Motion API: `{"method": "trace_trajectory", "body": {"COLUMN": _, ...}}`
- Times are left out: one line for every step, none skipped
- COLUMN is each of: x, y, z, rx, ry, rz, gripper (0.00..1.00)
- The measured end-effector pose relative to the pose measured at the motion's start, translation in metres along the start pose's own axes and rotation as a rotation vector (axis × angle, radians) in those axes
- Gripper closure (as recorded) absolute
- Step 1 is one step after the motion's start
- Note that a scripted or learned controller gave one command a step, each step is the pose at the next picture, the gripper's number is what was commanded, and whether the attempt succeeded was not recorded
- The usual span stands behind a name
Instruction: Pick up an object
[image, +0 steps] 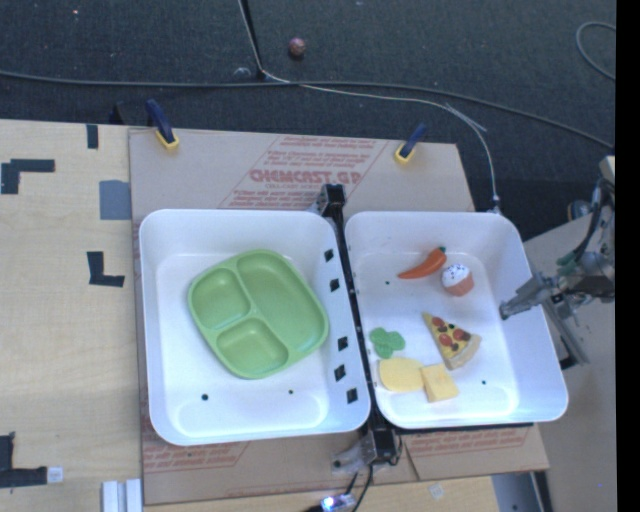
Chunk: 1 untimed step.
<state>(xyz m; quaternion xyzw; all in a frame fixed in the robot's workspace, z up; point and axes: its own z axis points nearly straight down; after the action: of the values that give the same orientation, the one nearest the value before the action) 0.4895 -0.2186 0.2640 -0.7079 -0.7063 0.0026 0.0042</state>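
Gripper (522, 298) poised at the right rim of the right-hand bin (500, 400), its spread impossible to tell from above, nothing seen in its hold; the toy pizza slice (453, 340) lies flat on the bin floor to its left, near but apart. Probably light, stiff, smooth plastic, the slice looks best pinched across its width, lest it skid.

Two white bins (160, 330) on tan cardboard (300, 170) with red lettering. Green divided plate (258, 313). Orange carrot (424, 265) with green tip; white cupcake (457, 278), pinkish base; yellow pizza slice (451, 340) — red spots; green leaf (387, 341); two yellow cheese pieces (418, 378).
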Motion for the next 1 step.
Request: {"method": "trace_trajectory", "body": {"x": 0.0003, "y": 0.0019, "z": -0.0042, "rx": -0.008, "ry": -0.002, "rz": -0.003, "gripper": 0.0}}
